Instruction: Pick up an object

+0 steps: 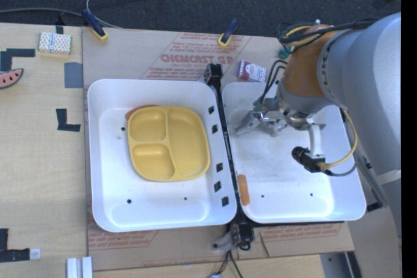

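You are looking down on a wooden bench (pixel 39 159) covered in part by a sheet of brown cardboard (pixel 176 58). The grey arm (pixel 365 68), with its orange band (pixel 303 71), reaches in from the right and hangs over the right bin (pixel 339 198). Two shallow white bins sit side by side on the cardboard, touching along a black clipped seam. In the left bin (pixel 107 198) lies a yellow divided plate (pixel 168 142), three compartments facing up, with a sliver of something reddish showing from under its upper left edge. The gripper (pixel 247 124) is low in the upper left part of the right bin, pointing toward the seam; its metal fingers look slightly spread with nothing between them. A small orange piece (pixel 243 189) lies at the right bin's lower left, beside the seam, well apart from the gripper.
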`<state>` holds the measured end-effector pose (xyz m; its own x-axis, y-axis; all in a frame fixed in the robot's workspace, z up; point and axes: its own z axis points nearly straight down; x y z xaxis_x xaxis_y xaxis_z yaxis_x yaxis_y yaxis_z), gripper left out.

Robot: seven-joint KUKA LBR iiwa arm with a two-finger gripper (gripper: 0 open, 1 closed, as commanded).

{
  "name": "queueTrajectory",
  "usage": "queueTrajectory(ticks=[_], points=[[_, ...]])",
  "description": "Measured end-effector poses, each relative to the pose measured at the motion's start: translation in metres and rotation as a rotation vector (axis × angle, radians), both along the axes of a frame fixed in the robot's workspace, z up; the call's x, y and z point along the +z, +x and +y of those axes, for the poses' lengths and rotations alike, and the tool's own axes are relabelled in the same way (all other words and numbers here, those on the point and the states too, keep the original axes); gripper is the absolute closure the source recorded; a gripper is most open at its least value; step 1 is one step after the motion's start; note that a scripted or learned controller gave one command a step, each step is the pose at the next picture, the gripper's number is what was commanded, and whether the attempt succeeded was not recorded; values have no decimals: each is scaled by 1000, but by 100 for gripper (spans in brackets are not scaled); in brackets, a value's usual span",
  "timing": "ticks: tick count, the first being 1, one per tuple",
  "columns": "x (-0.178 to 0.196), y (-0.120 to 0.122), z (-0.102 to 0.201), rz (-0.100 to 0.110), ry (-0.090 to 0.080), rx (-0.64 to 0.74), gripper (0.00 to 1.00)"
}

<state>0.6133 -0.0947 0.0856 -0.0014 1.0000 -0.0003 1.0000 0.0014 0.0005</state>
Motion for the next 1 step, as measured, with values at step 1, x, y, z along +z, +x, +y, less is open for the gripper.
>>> queueTrajectory(ticks=[1], points=[[10, 0, 0, -2, -1, 0, 100]])
